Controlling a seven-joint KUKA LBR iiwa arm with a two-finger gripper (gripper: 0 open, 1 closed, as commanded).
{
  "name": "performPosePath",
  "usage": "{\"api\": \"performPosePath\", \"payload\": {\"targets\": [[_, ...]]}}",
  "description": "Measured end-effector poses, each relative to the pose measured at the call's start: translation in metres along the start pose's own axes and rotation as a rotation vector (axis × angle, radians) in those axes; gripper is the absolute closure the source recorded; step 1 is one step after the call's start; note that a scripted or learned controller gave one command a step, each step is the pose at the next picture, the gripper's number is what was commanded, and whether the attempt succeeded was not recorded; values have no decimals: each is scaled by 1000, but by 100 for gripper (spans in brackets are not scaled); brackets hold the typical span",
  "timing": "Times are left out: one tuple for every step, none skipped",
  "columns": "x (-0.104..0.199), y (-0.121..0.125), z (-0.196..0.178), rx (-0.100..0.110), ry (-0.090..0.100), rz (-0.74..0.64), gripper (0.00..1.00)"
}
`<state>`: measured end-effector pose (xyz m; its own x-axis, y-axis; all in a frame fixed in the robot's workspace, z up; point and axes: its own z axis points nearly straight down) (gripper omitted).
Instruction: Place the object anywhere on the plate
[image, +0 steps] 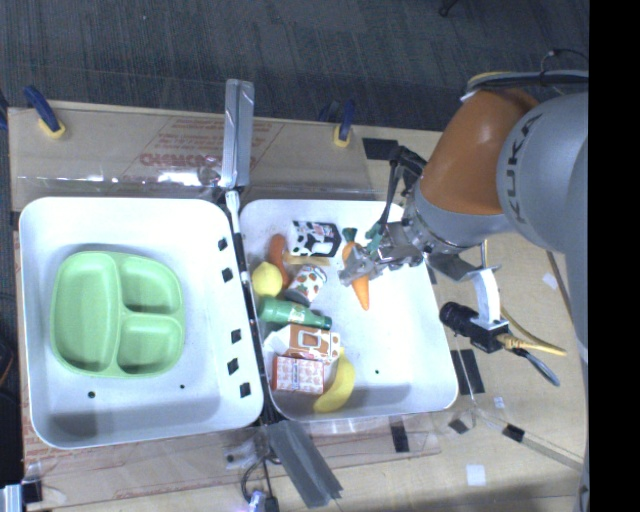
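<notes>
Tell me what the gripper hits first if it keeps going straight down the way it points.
Probably the orange carrot right at the gripper, then the white bin floor beneath; depth is unclear.

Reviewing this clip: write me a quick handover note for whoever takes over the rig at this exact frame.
Gripper: over the right bin, shut on the orange carrot, which hangs point-down between its fingers.
Green plate: sits in the left bin, nothing on it.
Remaining in the right bin: lemon, green bottle, banana, small boxes.
Done: carrot picked.
Left: carry it across the divider to the left bin and release it anywhere on the plate.
</notes>
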<state>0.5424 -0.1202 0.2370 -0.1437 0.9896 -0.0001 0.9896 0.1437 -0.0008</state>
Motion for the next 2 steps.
{"api": "performPosePath", "payload": {"targets": [[22, 30, -156, -3, -2, -501, 100], [30, -5, -87, 1, 0, -488, 100]]}}
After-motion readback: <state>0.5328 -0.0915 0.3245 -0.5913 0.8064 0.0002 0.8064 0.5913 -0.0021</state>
